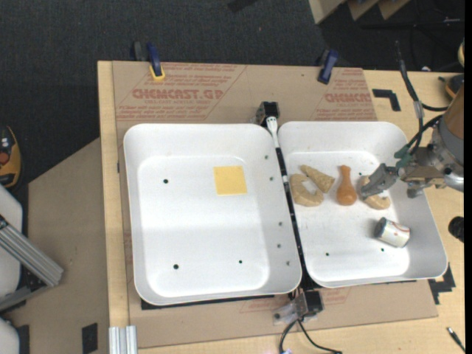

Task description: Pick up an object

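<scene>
In the right bin (pixel 346 265) lie two tan bread-like pieces (pixel 307 189), an orange-brown pin-shaped object (pixel 345 186), a small tan piece (pixel 380 203) and a white-and-grey cylinder with red marks (pixel 392 232). My gripper (pixel 376 184) reaches in from the right and hangs just over the small tan piece, right of the pin-shaped object. Its grey tip partly covers that piece. A flat yellow square (pixel 229 180) lies alone in the left bin (pixel 134 198).
Both bins rest on a brown cardboard sheet (pixel 221 87) fixed by two blue clamps (pixel 155 59) at its far edge. A black divider strip (pixel 284 198) runs between the bins. Cables (pixel 417 124) hang by the arm on the right.
</scene>
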You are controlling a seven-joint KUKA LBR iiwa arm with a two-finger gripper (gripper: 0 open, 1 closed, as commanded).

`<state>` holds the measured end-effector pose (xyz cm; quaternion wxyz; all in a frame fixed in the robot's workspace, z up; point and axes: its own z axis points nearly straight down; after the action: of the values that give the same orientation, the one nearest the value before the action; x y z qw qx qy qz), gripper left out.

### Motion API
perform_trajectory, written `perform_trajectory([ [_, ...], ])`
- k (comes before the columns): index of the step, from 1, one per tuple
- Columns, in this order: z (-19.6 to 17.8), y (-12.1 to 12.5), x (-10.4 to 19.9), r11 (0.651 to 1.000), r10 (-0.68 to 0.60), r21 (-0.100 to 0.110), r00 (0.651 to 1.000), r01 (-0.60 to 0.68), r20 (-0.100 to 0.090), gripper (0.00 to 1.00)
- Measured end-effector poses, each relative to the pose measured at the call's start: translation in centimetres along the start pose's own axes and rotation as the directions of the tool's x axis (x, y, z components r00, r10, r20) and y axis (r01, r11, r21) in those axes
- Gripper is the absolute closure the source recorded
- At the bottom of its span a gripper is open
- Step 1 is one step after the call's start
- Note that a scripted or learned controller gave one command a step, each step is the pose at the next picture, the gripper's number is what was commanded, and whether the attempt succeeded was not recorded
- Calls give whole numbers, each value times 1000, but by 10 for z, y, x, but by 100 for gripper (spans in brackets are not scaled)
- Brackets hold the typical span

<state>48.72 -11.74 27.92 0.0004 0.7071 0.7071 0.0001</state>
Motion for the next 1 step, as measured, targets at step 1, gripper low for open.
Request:
perform_trajectory([
  [1,202,10,-18,1000,3,5,1000,-3,-2,0],
])
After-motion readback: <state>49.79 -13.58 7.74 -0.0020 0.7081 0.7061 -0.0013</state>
